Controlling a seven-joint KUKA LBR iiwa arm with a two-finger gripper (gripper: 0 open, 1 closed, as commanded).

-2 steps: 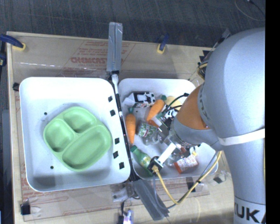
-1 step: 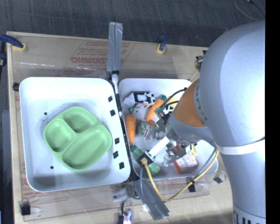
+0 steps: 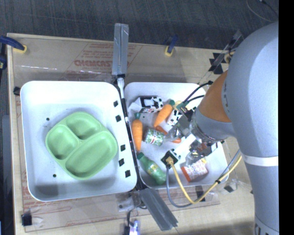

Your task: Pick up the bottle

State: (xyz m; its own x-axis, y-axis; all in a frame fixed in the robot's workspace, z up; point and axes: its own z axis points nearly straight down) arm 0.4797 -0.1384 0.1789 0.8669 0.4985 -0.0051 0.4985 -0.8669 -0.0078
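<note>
A green bottle [image 3: 152,169] lies on its side near the front left corner of the right bin [image 3: 186,88], its cap pointing toward the bin's left wall. My gripper [image 3: 180,140] hangs low over the middle of that bin, up and to the right of the bottle and apart from it. It is beside a small green-labelled can [image 3: 155,137]. The grey wrist and its cables hide the gripper's tip.
Two carrots [image 3: 136,134] [image 3: 163,115], a black-and-white item [image 3: 150,102] and a red-and-white packet [image 3: 194,170] crowd the right bin. A yellow cable [image 3: 183,190] loops over its front rim. The left bin [image 3: 34,97] holds a green divided plate [image 3: 81,144].
</note>
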